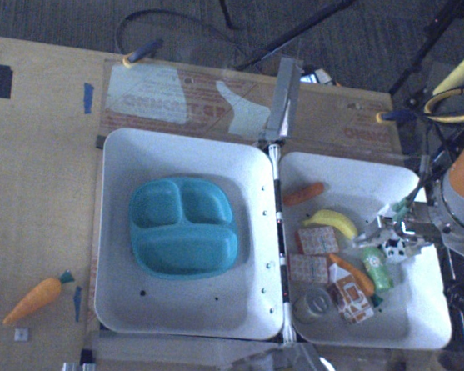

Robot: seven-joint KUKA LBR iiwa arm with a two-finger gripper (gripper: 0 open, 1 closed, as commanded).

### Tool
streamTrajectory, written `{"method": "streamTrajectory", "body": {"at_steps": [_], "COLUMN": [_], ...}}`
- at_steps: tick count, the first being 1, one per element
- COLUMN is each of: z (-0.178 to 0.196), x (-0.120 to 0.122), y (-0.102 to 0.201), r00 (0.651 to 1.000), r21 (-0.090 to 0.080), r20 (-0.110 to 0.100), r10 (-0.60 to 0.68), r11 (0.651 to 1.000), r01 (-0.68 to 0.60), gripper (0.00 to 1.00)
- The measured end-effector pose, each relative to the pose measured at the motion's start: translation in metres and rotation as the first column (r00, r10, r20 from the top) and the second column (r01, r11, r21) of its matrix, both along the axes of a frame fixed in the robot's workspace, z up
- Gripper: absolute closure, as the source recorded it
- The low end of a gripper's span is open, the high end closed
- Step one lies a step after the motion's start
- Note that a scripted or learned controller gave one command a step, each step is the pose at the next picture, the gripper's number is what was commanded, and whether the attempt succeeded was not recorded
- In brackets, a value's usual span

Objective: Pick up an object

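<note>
The right-hand shallow white bin (pixel 429 322) holds a jumble of small toy foods: a yellow plastic banana (pixel 333 223) lying near the middle, an orange carrot-like stick (pixel 304 193) above it by the bin's left wall, and two square waffle-patterned blocks (pixel 313 254) stacked one below the other. Beside these lie a slim orange carrot (pixel 352 273) set diagonally, a small green bottle-shaped piece (pixel 377 270) just right of it, a brown-and-white carton (pixel 351 299), tilted, and a clear round jar (pixel 315 303) at the bin's lower left.
</note>
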State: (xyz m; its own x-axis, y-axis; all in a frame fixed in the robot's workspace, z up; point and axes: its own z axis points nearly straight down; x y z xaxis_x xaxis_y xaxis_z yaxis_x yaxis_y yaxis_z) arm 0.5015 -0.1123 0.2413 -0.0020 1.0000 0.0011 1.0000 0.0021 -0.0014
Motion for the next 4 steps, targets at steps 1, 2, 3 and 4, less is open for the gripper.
{"method": "streamTrajectory", "body": {"at_steps": [1,2,3,4], "z": [-0.016,-0.151,-0.142,-0.154], "x": [-0.022,0.03,0.029,0.042], "y": [-0.008,-0.048,-0.049,-0.012], "r00": [0.995,0.962,0.961,0.888], "r21": [0.0,-0.001,-0.001,-0.001], "r20": [-0.001,0.003,0.001,0.01], "r10": [-0.099,-0.273,-0.277,-0.46], "r11": [0.995,0.962,0.961,0.888], "r01": [0.099,0.273,0.277,0.46], "gripper": [0.0,0.0,1.0,1.0]}}
